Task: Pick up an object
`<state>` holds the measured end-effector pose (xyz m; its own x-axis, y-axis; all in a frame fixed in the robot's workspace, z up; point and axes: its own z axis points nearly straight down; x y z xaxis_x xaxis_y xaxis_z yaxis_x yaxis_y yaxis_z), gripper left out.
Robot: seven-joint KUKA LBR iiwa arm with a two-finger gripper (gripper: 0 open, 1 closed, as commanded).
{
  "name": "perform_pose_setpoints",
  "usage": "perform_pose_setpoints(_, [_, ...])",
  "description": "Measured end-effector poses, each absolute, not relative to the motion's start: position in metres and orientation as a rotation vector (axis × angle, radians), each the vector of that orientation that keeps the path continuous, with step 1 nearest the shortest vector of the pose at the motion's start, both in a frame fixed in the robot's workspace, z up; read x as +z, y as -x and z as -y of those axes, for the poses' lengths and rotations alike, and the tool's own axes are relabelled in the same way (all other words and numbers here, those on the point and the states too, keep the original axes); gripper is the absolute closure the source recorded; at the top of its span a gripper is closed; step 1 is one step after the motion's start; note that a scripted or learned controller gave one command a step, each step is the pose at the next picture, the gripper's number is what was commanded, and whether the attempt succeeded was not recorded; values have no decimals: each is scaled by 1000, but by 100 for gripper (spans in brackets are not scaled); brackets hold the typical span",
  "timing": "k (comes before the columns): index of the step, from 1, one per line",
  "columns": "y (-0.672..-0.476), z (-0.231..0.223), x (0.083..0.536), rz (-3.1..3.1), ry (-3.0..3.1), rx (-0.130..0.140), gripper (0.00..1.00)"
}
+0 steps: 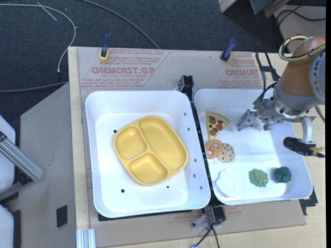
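The gripper (252,123) hangs over the right bin (305,190), toward 12 o'clock from that bin's centre, on the end of the grey arm (300,84) that comes in from 3 o'clock. Nothing is seen held in the claw, and whether it is open or closed cannot be told from this slant. The loose things lie below and beside it in the same bin. A pizza slice (216,124) lies at 10 o'clock, near the claw but apart from it. A pretzel (213,149) sits at 9 o'clock with a cookie (226,153) touching its 3 o'clock side. A white fried egg (229,182) is at 7 o'clock, a light green lump (258,177) at 6 o'clock and a dark green lump (282,174) at 5 o'clock. In the left bin (98,138) a yellow divided plate (150,150) lies near the middle, tilted.
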<state>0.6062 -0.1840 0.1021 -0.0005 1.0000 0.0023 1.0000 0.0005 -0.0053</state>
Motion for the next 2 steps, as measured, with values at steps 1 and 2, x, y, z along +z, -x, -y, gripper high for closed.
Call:
perform_pose_setpoints(1, [-608,184,117,2222,2221,-3,100])
perform_pose_setpoints(2, [-609,185,181,2226,2223,-4,100])
